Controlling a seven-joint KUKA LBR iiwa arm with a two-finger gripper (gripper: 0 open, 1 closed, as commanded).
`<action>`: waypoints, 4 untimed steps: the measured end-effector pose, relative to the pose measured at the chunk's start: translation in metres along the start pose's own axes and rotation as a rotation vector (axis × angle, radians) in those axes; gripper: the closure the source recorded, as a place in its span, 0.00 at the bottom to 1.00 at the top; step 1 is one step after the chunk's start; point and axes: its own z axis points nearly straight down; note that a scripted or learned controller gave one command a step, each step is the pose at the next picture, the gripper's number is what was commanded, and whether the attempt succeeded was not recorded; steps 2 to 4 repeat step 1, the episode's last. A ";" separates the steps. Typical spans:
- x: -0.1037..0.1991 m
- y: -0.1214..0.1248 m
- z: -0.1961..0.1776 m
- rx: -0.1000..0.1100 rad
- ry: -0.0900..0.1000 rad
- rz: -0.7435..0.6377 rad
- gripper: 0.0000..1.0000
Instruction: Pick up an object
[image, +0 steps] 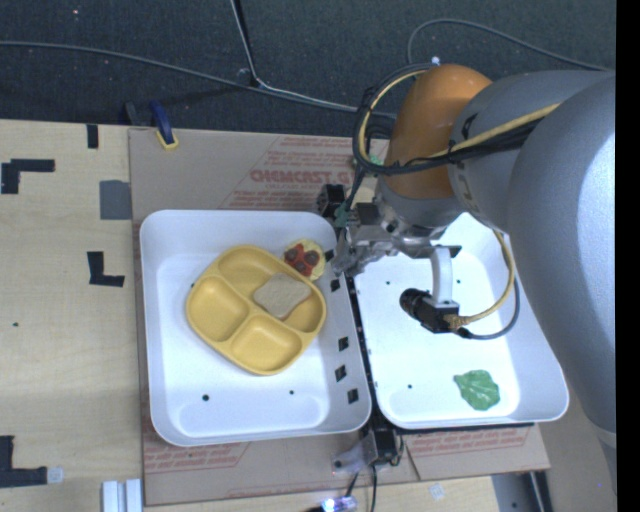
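- Reaching in from the right, my arm (520, 150) covers the upper right of the scene, its orange band (435, 120) above the far edge of the right bin (530, 395).
- My gripper (345, 250) sits low at the far end of the divide between the two bins, beside the rim of the left bin (160, 330); whether it is open or closed I cannot tell, and I see nothing held in it.
- Just beside my gripper, in the left bin's far right corner, lies a small red and dark object (303, 259), touching or overlapping the yellow tray's far edge.
- A yellow compartment tray (225, 305) lies tilted across the middle of the left bin, with a tan flat piece (281, 295) resting in it.
- Open white floor runs along the left bin's near side and left side, well apart from the tray's rim.
- In the right bin, a green crumpled object (477, 388) lies near the front right corner, with bare floor around it.
- A black cylindrical part (428, 308) with a hose hangs over the middle of the right bin, between my gripper and the green object.
- Cables (240, 60) trail across the dark surface beyond the bench.
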 end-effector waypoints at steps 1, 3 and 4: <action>0.048 0.007 0.003 0.002 -0.001 0.002 1.00; 0.048 0.007 0.003 0.002 -0.001 0.002 1.00; 0.048 0.007 0.003 0.002 -0.001 0.002 1.00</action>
